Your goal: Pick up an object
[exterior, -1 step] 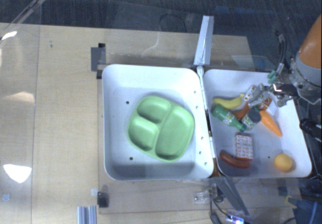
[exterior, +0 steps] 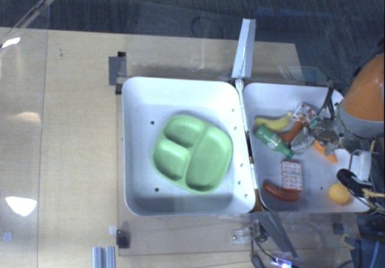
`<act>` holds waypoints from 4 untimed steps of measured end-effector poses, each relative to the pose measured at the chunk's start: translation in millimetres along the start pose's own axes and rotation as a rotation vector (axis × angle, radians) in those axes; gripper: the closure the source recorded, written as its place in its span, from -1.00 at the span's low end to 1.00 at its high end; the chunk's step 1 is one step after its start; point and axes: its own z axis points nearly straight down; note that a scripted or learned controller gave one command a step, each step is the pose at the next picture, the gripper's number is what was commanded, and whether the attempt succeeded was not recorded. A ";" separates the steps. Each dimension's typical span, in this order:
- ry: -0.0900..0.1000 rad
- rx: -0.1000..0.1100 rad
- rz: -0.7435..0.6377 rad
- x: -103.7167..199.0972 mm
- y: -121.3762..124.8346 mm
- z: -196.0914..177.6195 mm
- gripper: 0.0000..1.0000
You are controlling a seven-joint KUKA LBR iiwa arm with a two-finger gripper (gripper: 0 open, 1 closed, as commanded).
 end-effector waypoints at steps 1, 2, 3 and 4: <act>-0.001 -0.008 -0.039 38.0 -2.5 30.3 -1.00; 0.000 -0.007 0.107 32.0 57.2 31.6 -1.00; 0.001 -0.012 0.098 34.7 59.7 19.9 1.00; 0.001 -0.012 0.098 34.8 59.6 20.0 -1.00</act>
